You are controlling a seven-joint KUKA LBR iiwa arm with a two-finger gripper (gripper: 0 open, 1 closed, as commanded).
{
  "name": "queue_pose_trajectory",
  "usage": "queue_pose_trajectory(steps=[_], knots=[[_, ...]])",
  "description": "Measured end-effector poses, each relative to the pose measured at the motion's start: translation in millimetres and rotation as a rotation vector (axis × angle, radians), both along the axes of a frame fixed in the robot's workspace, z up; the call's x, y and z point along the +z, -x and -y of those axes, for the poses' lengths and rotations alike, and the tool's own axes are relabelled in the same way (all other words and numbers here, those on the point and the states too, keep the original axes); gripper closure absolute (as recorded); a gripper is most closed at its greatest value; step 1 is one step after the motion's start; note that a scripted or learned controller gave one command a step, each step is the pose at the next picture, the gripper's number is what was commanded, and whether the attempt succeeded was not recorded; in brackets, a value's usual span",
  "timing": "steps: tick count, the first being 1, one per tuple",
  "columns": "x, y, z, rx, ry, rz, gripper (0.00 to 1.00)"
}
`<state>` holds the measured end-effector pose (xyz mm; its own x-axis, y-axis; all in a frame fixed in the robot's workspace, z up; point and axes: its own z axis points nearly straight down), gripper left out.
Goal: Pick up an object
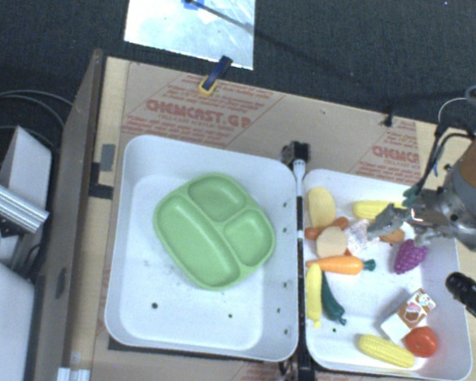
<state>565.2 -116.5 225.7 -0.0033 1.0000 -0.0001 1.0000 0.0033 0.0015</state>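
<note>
Two bins share the counter; the right bin is crowded. Carrot lies crosswise, green tip pointing right. Jaws' state: cannot tell.

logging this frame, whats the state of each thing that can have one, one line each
gripper: low over the right bin's far side, fingers hard to read
green divided plate: flat in the left bin, compartments bare
carrot: lying on its side
purple grapes: lying beside the gripper
tomato: resting by the small carton
</note>
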Motion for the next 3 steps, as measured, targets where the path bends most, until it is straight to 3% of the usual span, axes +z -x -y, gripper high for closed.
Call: queue_pose_trajectory(steps=[1,2,3], knots=[[-143,-70,26,0.002,0.007,0.015,0.00],[-108,-107,45,0.003,0.003,0.008,0.00],[-138,-106,27,0.004,0.003,0.008,0.00]])
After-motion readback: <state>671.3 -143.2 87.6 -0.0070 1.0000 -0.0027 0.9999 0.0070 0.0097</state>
